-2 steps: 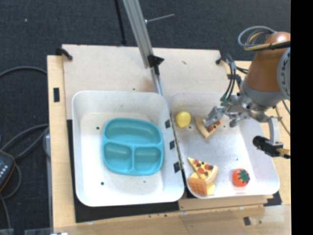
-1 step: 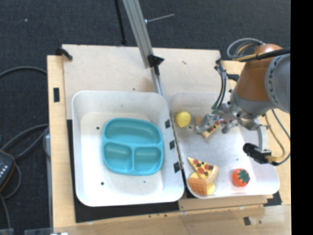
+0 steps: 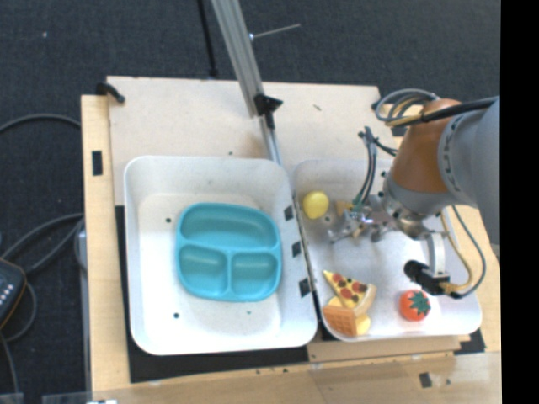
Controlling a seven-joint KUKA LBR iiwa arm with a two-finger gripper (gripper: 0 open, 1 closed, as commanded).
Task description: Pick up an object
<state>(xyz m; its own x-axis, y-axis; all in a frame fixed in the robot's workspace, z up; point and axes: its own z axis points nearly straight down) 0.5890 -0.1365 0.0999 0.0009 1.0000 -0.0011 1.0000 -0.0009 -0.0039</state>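
Gripper [image 3: 352, 225] low in the right white bin [image 3: 467, 314]; I cannot tell its state. Round yellow plastic lemon [image 3: 316, 204] just beside it at ten o'clock; pizza-slice toy [image 3: 349, 290] at six; red tomato [image 3: 414, 305] at four. I see the blue divided tray [image 3: 227, 252] in the left bin [image 3: 152, 183].

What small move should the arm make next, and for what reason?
Probably a short shift toward the small round yellow ball. The tool hovers in the right white bin just beside that ball, which is the nearest object; the pizza slice toy and red tomato toy lie farther off.
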